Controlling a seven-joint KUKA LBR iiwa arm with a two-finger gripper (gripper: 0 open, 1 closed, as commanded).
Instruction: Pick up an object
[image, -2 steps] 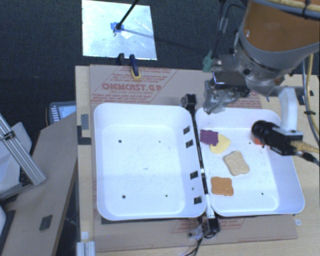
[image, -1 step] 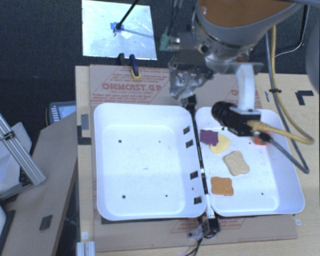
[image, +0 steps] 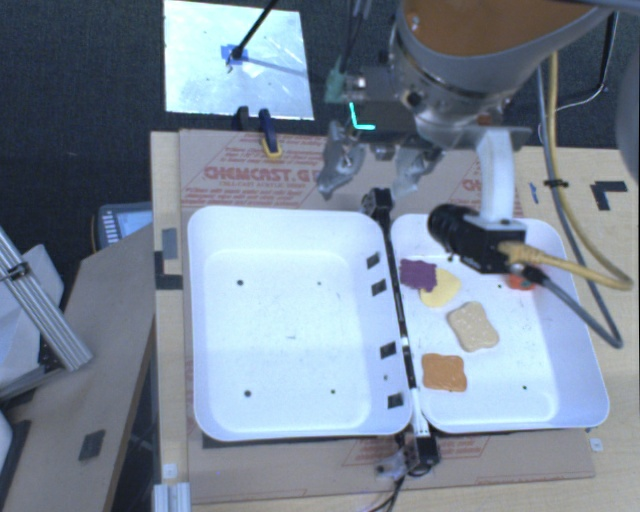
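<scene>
Camera view: a slanted look down on a pale wooden desk that carries two shallow white bins side by side.
Under the bins: a brown cardboard sheet with red printed lettering, showing past their far and near edges.
Arm: the grey arm with an orange band comes in at the top of the view and hangs over the far side of the bins.
Claw: the claw sits above the cardboard, just past the far end of the seam between the two bins. Its two fingers stand apart, a fair gap between them, with nothing in that gap.
Left bin: the left bin is white, with small dark dots on its floor.
Right bin: the right bin holds all the loose pieces, grouped toward the side nearest the seam.
Purple piece: a small purple piece lies farthest back, close to the seam.
Yellow piece: a flat yellow piece lies touching the purple one, partly under it.
Tan piece: a tan toast-shaped piece lies just nearer than the yellow piece, apart from it.
Orange piece: an orange toast-shaped piece lies nearest of all, flat on the bin floor.
Claw and pieces: all four pieces lie well apart from the claw, none touching it.
Far edge of desk: a blue and yellow clamp grips the cardboard's far edge.
</scene>
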